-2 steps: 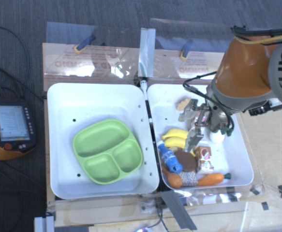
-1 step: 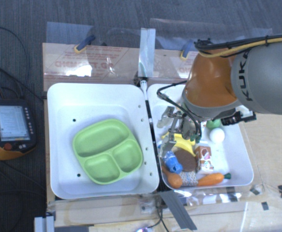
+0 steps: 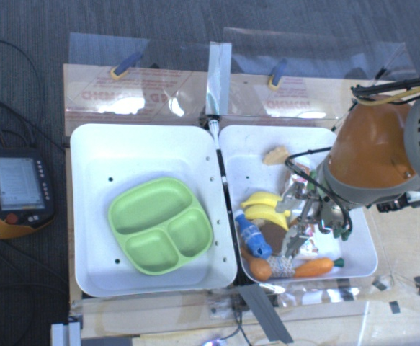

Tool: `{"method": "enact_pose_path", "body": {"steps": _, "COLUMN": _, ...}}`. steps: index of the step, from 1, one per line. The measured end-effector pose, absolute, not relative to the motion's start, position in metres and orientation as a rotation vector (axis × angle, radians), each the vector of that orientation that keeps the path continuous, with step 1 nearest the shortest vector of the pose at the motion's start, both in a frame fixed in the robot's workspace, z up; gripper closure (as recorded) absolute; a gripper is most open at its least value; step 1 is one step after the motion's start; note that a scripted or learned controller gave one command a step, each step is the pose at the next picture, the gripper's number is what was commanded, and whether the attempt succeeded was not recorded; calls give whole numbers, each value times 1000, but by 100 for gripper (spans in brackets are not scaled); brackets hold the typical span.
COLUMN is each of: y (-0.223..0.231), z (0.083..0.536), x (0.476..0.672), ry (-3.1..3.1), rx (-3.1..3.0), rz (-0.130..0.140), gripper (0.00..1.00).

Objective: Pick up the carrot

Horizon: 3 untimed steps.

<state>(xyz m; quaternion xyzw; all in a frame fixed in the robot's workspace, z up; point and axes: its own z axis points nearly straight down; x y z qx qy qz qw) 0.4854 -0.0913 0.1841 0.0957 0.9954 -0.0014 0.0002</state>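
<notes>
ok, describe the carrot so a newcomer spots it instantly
Look in the right bin, along its near wall. The carrot lies flat there, just right of the gripper. It is long, tapered and orange with a green end, unlike the round orange fruit nearby.

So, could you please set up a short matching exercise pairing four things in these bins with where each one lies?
Things:
1. green divided plate
2. carrot
3. bananas
4. blue bottle

Places:
A. near the front edge of the right bin, right of the gripper
B. middle of the left bin
C. in the right bin, close to the divider between the bins
D. middle of the right bin, just left of the gripper

Pairs: 1-B, 2-A, 3-D, 4-C
</notes>
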Motion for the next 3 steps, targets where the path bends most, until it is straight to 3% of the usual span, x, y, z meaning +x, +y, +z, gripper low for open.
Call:
{"method": "enact_pose_path", "body": {"steps": 1, "y": -88, "z": 193, "x": 487, "ry": 3125, "rx": 290, "rz": -3, "gripper": 100}}
{"method": "enact_pose_path", "body": {"steps": 2, "y": -145, "z": 190, "x": 487, "ry": 2998, "rx": 933, "rz": -3, "gripper": 100}}
{"method": "enact_pose_path", "body": {"steps": 3, "y": -136, "z": 193, "x": 485, "ry": 2955, "rx": 1063, "rz": 1, "gripper": 100}}
